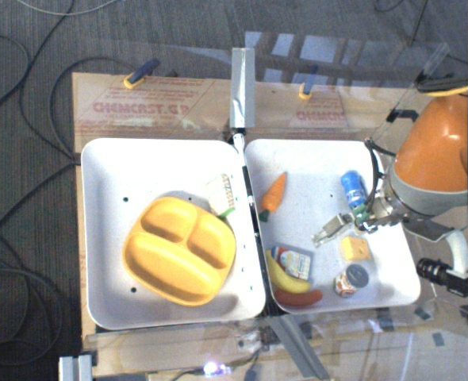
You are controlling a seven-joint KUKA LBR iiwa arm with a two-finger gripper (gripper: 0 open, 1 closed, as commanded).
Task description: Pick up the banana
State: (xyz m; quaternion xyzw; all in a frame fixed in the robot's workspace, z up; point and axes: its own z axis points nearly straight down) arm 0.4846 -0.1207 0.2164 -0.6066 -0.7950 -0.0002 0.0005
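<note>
The banana [277, 274] is yellow and curved. It lies near the front left corner of the right bin [393, 292], partly under a small blue-and-white packet [295, 262] and beside a red sausage-like piece [301, 298]. My gripper [327, 232] hangs over the middle of the right bin, up and to the right of the banana and apart from it. Nothing shows held in it. The orange band of the arm [432, 161] fills the right side.
The right bin also holds a carrot [274, 193], a blue bottle [353, 189], a yellow cheese block [355, 249] and a small can [351, 279]. A large yellow divided plate [180, 250] fills much of the left bin [107, 173]. A metal rail [239, 94] stands behind the bins.
</note>
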